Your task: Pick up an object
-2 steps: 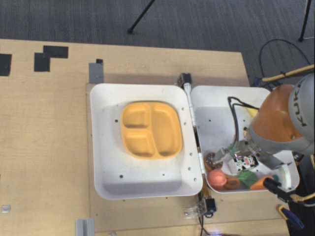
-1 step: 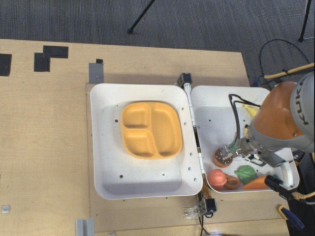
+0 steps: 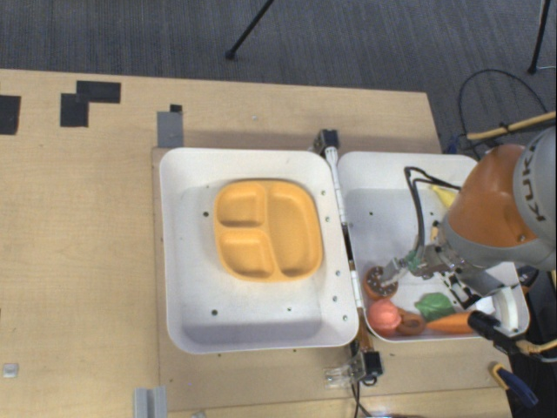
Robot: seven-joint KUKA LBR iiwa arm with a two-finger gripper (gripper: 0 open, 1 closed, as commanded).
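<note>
Gripper's parked right over the toy pile in the right bin

The grey two-finger gripper [image 3: 409, 266] hangs just above-right of the round pink-red ball [image 3: 384, 316], which sits at the right white bin's [image 3: 383, 190] near-left corner; can't tell its grip state.

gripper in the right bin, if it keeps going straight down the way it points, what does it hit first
Probably the small brown round thing just under the gripper, with the pink ball close beside it. Depth is hard to judge from this slanted view.
</note>
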